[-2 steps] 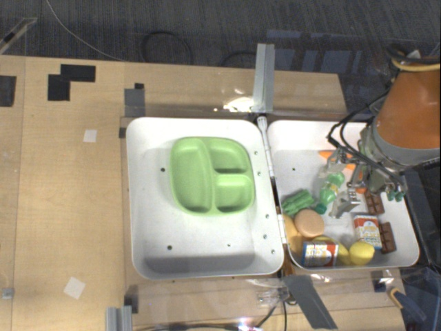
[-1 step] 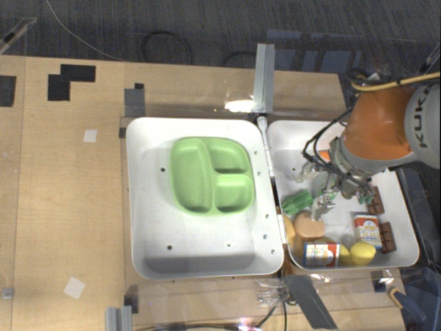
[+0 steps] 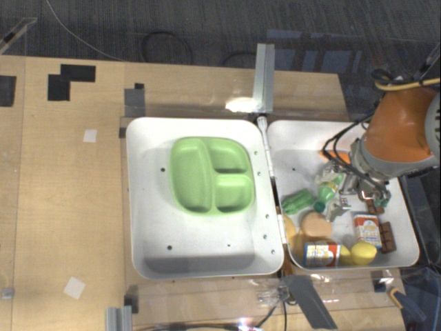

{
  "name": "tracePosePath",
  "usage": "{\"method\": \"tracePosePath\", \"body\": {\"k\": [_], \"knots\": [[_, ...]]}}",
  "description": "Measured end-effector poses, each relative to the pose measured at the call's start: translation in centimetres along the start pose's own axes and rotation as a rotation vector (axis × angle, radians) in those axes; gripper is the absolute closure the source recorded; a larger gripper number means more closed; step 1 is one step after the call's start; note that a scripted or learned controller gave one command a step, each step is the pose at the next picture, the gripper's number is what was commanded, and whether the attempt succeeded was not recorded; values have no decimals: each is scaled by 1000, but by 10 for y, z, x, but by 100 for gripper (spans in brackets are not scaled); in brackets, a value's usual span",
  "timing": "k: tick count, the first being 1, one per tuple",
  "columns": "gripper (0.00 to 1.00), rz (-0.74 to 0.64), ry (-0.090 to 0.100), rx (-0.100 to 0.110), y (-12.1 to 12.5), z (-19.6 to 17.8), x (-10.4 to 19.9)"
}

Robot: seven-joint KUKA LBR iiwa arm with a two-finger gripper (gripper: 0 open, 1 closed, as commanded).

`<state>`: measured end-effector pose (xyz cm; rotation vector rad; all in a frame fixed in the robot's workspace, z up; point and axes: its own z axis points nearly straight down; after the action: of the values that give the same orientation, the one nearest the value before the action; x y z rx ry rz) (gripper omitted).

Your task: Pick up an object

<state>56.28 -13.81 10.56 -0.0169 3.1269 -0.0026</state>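
Progress first: nothing lifted as far as I can judge. My gripper (image 3: 342,193) is down inside the right bin (image 3: 411,252), over the clutter in its middle. Whether it is spread or pinched, and whether it has anything, I cannot tell; metal parts, cables and glare blur together there.

Candidates all sit in the right bin. Green object (image 3: 298,201) lies near the bin's left wall, just beside my gripper's tip. A second small green piece (image 3: 322,200) is right at the tip, maybe touching it, can't say. Round tan object (image 3: 316,225) is below those. Along the bottom edge: yellow-and-blue can (image 3: 322,254) on its side, yellow lemon-like ball (image 3: 363,253) just beside it. Red-and-white carton (image 3: 367,229) above the ball, brown bar (image 3: 387,236) next to it at the right wall.

Left bin (image 3: 145,254) holds a green divided tray (image 3: 210,174), lying flat, well apart from my gripper.

Left to do, my judgement: get a sure grip, raise it clear of the bin. The green pieces look the nearest target.

Hard to read: my wrist with its orange band (image 3: 405,124) covers the bin's upper right part, so anything under it is hidden. A pale or clear thing near the tip is too washed out to name. Carton label unreadable.
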Motion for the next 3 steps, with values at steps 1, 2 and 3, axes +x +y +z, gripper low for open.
{"method": "tracePosePath", "body": {"k": [1, 2, 3], "knots": [[0, 83, -14, 2, 46, 8, -14], [0, 19, 0, 0, 25, 17, -37], [0, 27, 2, 0, 17, 17, -27]]}}
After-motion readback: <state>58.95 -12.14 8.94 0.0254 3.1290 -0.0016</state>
